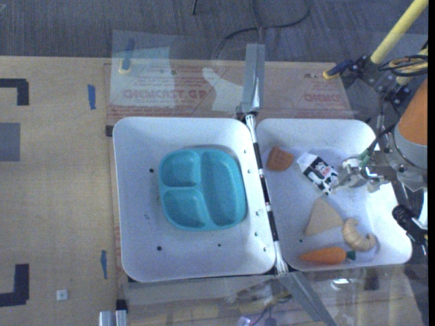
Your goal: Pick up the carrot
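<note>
Carrot point(325, 255) lies at the bin's near edge, apart from the gripper point(348, 175).

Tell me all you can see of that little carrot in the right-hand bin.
The carrot is a small orange toy, plastic by its look, with a dark green stub at its thick end. It lies flat on the floor of the right bin, near the front wall, its tapered tip pointing toward the left bin and its green end toward the croissant, which it nearly touches or just meets. A tan wedge lies just behind it. The pincer is farther back, apart from it.
</note>
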Available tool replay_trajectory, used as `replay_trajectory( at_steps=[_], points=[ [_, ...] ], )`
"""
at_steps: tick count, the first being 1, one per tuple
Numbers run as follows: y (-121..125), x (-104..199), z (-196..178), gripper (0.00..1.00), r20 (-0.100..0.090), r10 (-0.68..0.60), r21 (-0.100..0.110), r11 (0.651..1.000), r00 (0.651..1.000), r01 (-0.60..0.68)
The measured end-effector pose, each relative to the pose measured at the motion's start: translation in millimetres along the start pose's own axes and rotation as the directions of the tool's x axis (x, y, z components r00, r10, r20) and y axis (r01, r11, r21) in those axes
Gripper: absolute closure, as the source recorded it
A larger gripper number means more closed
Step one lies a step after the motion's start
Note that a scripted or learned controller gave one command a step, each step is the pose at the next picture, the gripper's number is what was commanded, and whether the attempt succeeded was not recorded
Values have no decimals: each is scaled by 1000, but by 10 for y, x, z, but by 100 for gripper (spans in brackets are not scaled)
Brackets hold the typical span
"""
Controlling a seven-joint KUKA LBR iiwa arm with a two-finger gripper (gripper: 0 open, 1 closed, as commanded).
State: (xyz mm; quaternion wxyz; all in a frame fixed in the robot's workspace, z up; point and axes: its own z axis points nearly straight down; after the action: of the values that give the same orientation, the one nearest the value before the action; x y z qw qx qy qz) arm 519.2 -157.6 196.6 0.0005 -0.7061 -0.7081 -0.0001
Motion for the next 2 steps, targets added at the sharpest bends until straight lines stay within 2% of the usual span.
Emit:
replay_trajectory(
  at_steps=[1, 2],
  points=[
    [-228, 312, 1083, 0, 2, -53, -11, 999, 999, 53],
    [-230, 278, 991, 100, 4, -45, -13, 999, 999, 45]
  ],
)
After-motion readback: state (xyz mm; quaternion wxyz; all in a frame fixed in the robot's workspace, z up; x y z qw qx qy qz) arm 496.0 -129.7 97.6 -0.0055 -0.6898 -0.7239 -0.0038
